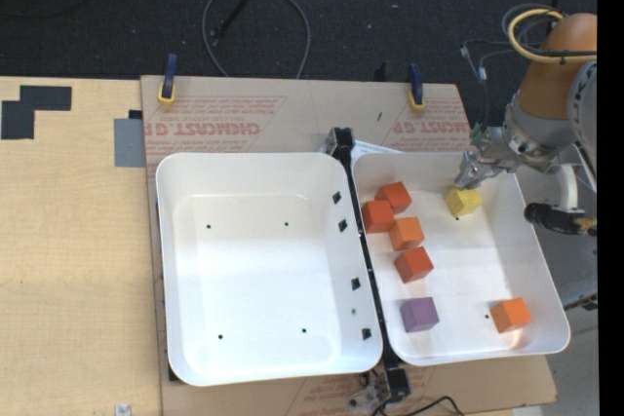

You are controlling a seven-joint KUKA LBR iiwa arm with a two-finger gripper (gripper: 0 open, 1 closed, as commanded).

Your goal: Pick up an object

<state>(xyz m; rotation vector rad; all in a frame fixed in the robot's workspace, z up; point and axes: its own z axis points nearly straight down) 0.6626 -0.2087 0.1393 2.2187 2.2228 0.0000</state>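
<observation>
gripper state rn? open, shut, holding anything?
Gripper: cannot be told. It sits just above the yellow block in the right bin, and the view does not settle whether it grips the block.

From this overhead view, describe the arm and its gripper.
The arm is grey metal with an orange band at its top and a yellow cable looped beside that band. Thin dark cables run alongside it. The gripper is small, metallic grey, with two slim fingers.

The grey arm with its orange band reaches in from the right, its end effector [472,172] angled downward.
</observation>
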